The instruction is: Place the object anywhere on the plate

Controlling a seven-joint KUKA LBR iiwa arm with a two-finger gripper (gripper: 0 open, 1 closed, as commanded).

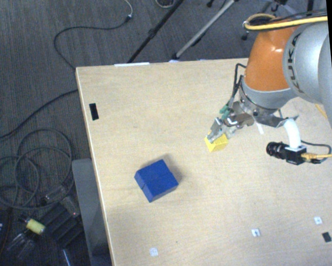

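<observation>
Here, at the far left, the dark carpeted floor (25, 61) carries loops of black cable (24, 172), and near the bottom left corner lie some dark bits of gear with a small yellow piece (35, 226) among them. A grey strip (93, 224) runs along the left edge of the table (182, 239), whose pale wooden top takes up most of the scene. A small black mark (94, 111) sits near the table's far left corner.

Left of the middle, a blue block (156, 180) rests flat on the table, standing alone and well apart from everything else.

Right of it and a little farther back, a small yellow object (217, 143) sits at the tip of the gripper (218, 133). The gripper fingers close on the object from above, so the yellow piece shows between and just below them. Whether the object touches the table or hangs just above it cannot be told.

Behind the gripper, the arm (299, 58) slants up to the right, its orange band (267, 61) nearest the wrist and grey casing beyond. A black cylinder (284, 151) with a yellow lead hangs off the wrist on the near side.

Along the near right of the table lie a few small square markers (255, 232). Far beyond the table, thin tripod legs (224, 7) cross the floor.
</observation>
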